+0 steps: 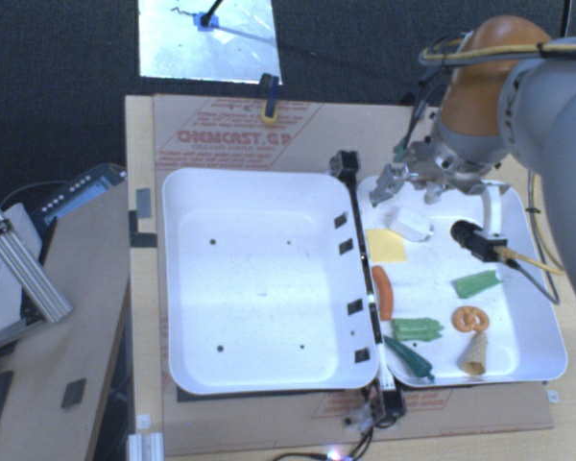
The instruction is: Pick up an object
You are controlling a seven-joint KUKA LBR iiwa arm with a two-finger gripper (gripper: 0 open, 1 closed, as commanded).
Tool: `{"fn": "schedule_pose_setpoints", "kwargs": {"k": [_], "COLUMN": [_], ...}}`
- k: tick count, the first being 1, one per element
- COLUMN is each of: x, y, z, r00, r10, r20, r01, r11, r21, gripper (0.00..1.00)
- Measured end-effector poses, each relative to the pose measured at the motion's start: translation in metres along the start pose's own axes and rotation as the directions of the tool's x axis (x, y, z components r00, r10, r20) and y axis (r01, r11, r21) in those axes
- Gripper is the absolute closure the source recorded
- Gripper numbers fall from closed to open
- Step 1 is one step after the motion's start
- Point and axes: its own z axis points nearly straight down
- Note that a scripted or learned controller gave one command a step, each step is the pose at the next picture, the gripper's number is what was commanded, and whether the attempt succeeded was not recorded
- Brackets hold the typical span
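Hanging with the pincer (384, 188) over the far corner of the right bin (533, 301), very near to the wall shared with the left bin (259, 286). Impossible to judge the pincer from this slant as spread or pressed together; seen with nothing pinched in it. Nearest thing to pick: a white block (410, 224), lying just beside the pincer on the camera side, touching or almost touching a yellow slice (386, 246) a little further the same way. Further still from the pincer, toward the camera: an orange sausage (383, 293) along the shared wall, a green pod (418, 328), a dark green pepper (410, 358), a green wedge (476, 282), a pretzel (470, 318) and a cone (474, 353), all well apart from it. First danger: coming straight down on bare floor between the corner and the white block, and closing on nothing. Second danger: striking the shared wall or the black clips (346, 247) on it, being so close to the corner. Third danger: pushing the white block onto the yellow slice instead of gripping it, probably easy on such a smooth floor. Yellow slice itself very thin and flat, so probably hard to pinch from above. Better to shift toward the camera before descending, and to centre over the white block, not over its edge.
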Motion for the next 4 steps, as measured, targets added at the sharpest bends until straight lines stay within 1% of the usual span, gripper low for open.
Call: {"fn": "schedule_pose_setpoints", "kwargs": {"k": [1, 2, 3, 4], "x": [0.085, 0.081, 0.16, 0.037], "y": [-0.02, -0.02, -0.057, -0.093], "z": [-0.228, -0.228, -0.304, -0.331], "r00": [1.0, 1.0, 1.0, 1.0], "r10": [-0.001, 0.001, -0.002, 0.021], "r20": [-0.003, 0.001, -0.005, 0.003], "r01": [0.001, -0.001, 0.002, -0.021], "r11": [1.0, 1.0, 1.0, 1.0], "r21": [-0.003, 0.012, 0.008, 0.012], "gripper": [0.0, 1.0, 1.0, 1.0]}}
